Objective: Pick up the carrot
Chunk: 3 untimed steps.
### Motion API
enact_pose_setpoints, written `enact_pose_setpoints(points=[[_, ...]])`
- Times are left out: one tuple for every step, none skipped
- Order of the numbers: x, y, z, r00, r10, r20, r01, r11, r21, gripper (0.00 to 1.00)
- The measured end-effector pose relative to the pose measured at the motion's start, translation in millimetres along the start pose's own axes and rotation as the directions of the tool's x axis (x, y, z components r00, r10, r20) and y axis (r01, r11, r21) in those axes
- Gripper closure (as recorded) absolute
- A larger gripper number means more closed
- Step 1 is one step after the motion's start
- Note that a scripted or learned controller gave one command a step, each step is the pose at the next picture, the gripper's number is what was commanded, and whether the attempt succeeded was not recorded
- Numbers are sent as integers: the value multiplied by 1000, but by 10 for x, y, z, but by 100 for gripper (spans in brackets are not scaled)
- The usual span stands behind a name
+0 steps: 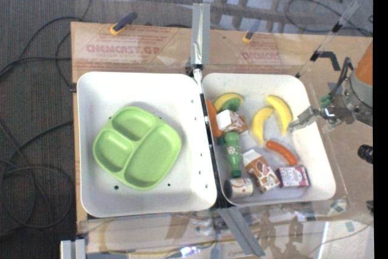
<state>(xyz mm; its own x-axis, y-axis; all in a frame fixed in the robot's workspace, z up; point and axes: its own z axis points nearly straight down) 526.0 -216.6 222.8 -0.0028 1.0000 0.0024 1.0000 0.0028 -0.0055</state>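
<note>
Well apart: carrot (211, 120), tool (301, 122).

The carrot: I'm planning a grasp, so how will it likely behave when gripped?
The carrot looks like stiff toy plastic, so probably light and smooth. It lies along the right bin's left wall beside a carton, so it may slide rather than roll.

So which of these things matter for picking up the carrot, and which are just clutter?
Job:
carrot, against the right bin's left wall
tool

Lying about:
two bananas
sausage
green bottle
cartons
green tray, left bin
</note>
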Motion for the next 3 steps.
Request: enact_pose_setpoints(points=[[12, 838, 1125, 988, -153, -2, 153, 988, 1, 0], [197, 853, 1195, 956, 293, 3, -293, 956, 0, 0], [702, 1400, 469, 941, 338, 6, -338, 941, -2, 0]])
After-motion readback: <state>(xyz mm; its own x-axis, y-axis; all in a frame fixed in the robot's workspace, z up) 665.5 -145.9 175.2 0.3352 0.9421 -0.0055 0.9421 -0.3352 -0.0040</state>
